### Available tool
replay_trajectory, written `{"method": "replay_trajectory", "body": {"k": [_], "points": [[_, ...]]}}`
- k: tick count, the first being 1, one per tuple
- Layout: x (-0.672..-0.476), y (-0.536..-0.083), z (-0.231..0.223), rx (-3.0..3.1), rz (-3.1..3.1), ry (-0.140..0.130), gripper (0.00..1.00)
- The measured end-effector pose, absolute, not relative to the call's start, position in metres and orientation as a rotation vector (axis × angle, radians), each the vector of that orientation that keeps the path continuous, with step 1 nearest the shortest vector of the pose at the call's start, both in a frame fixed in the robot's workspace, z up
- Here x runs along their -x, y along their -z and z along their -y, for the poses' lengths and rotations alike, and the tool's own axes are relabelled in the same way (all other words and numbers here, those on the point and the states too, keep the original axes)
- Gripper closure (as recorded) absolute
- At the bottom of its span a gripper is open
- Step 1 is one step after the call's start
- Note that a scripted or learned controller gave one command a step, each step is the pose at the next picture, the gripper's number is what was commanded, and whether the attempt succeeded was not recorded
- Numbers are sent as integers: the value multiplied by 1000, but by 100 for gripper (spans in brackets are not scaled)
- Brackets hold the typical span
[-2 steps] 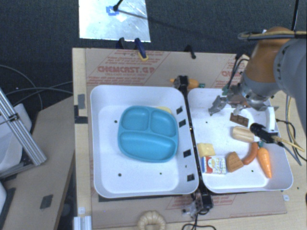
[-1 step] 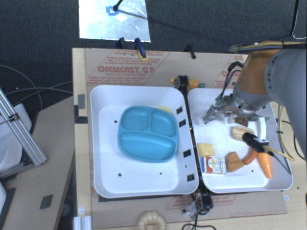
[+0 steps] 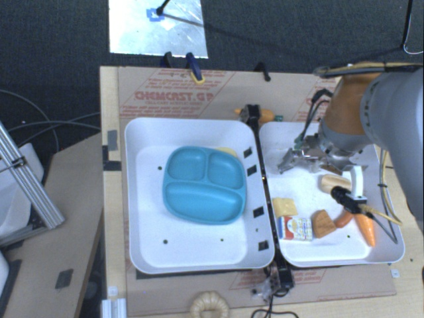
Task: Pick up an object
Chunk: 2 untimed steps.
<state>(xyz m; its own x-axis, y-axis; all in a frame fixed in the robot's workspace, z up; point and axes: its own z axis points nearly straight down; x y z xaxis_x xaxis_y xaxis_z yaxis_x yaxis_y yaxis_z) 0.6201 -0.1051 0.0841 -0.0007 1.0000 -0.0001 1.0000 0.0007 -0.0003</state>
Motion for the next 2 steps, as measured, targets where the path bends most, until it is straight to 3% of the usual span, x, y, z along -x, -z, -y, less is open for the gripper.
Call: {"method": "replay_trajectory", "body": {"k": [1, 2], "points": [[-621, -96, 105, 2223, 2223, 4, 100], [-613, -149, 102, 2225, 2225, 6, 100]]}}
